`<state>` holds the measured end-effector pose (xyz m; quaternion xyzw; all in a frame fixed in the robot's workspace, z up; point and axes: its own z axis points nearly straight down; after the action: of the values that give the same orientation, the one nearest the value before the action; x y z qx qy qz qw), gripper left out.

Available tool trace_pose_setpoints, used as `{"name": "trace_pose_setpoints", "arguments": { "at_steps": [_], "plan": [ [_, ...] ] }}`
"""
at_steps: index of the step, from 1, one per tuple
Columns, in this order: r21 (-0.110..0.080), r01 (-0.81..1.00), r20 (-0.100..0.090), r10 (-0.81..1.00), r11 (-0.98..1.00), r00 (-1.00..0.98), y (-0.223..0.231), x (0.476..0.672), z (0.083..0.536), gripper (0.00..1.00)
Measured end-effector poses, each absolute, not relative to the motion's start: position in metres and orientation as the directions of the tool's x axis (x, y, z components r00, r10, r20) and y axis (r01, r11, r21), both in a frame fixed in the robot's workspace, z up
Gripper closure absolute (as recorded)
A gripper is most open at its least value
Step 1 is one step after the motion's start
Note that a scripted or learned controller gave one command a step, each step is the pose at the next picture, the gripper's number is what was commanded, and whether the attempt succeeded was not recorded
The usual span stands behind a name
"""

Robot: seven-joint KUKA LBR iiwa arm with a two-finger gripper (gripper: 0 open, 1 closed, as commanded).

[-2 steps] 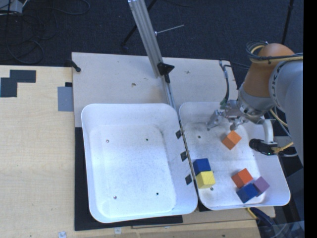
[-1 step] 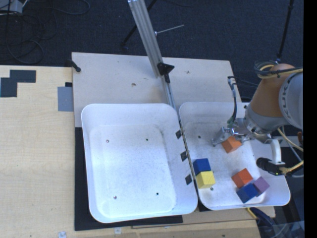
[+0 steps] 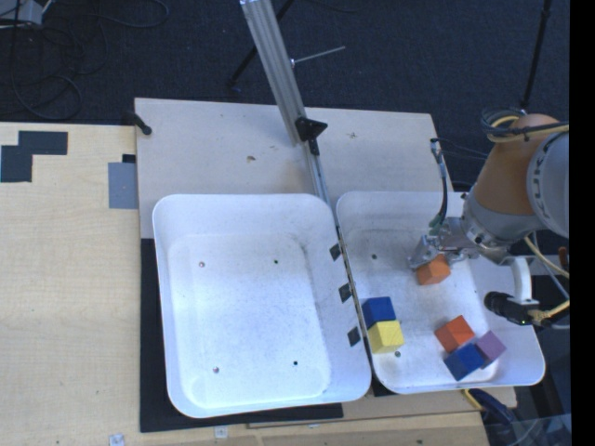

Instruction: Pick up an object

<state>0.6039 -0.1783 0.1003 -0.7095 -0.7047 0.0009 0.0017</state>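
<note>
While hanging low over the middle of the right bin (image 3: pixel 535 372), touching the top of the small orange block (image 3: pixel 433 272): that's the gripper (image 3: pixel 435 255), at the end of the grey arm (image 3: pixel 516 189) reaching in from the right. Impossible to tell from this slant whether apart, together, or clamped on that block. Block tilted, sitting just under the tool, well clear of every wall.

Plenty of bare white floor around it: open to the left as far as the divider, open to the far side up to the rim. Tighter to the right, with the arm's own bulk and a black fitting (image 3: pixel 509 307) over that edge.

Down at the near left of the same bin, hard against the dividing wall: blue cube (image 3: pixel 377 309) with yellow cube (image 3: pixel 386 335) touching its near side. Over at the near right corner, crowded together close to the rim: red block (image 3: pixel 455 332), purple block (image 3: pixel 491 347), dark blue block (image 3: pixel 464 361), all touching or just beside one another. Clear gap of floor between those two clusters.

Left bin (image 3: pixel 160 214) alongside, rims meeting at the centre. Slanting up from that junction toward the far side, a long aluminium bar (image 3: pixel 277 68).
</note>
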Motion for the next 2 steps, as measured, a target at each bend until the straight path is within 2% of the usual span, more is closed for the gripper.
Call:
{"name": "trace_pose_setpoints", "arguments": {
  "at_steps": [1, 2],
  "plan": [
    [0.005, 1.0, 0.003, 1.0, 0.008, -0.008, -0.076, 0.629, 0.195, 1.0],
    [-0.002, 1.0, 0.004, 1.0, 0.007, -0.007, -0.002, 0.623, 0.205, 1.0]
  ]
}}
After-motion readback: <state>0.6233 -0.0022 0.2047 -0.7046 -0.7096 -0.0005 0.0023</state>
